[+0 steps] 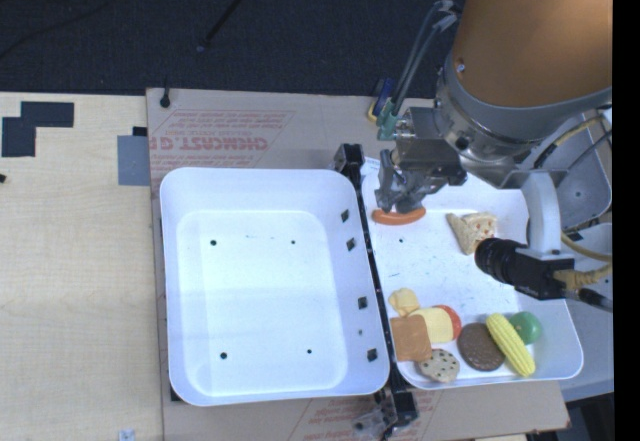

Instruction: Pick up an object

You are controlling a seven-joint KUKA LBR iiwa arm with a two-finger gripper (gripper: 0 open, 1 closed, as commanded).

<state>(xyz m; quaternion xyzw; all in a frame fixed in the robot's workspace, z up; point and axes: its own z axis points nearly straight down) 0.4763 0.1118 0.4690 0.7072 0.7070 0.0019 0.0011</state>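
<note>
My gripper (400, 197) hangs over the far left corner of the right bin (432, 261), pointing down. A flat orange disc (398, 217) lies right under its tip; whether it is touching or held cannot be told. A pale cheese-like wedge (473, 229) rests to the right of the gripper. Along the bin's near edge sit a brown toast slice (410, 337), a yellow and red piece (439, 321), a speckled cookie (439, 365), a brown round patty (480, 347), a yellow corn cob (510, 345) and a green piece (529, 327).
The left bin (260, 179) stands beside the right one, with a black-clipped divider wall (360, 249) between them. A small yellow piece (403, 301) lies just above the toast. The arm's large body overhangs the right bin's far side.
</note>
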